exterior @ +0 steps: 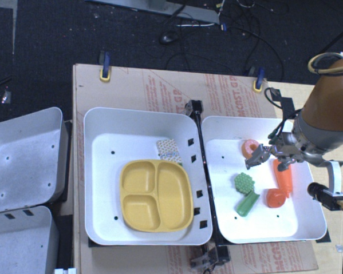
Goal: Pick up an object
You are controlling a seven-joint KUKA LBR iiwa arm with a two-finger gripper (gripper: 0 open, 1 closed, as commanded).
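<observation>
The task looks barely begun: nothing is lifted, and every candidate object lies on a bin floor. The grey arm with its orange band reaches in from the right and hangs its gripper over the right-hand shallow white bin, with the jaws standing fairly wide and nothing between them. Below and around them lie the things to choose from: a small pink ring-shaped toy just left of the gripper, an orange carrot-like plastic piece directly under its right side with a round orange-red end at its foot, and a green broccoli-shaped toy with a green stalk further toward the bin's middle. The left-hand white bin holds a yellow three-compartment plastic tray and a small patterned cloth-like square touching its upper edge. What remains, I judge, is everything that counts: descending onto one item, closing on it, and raising it clear of the bin.
</observation>
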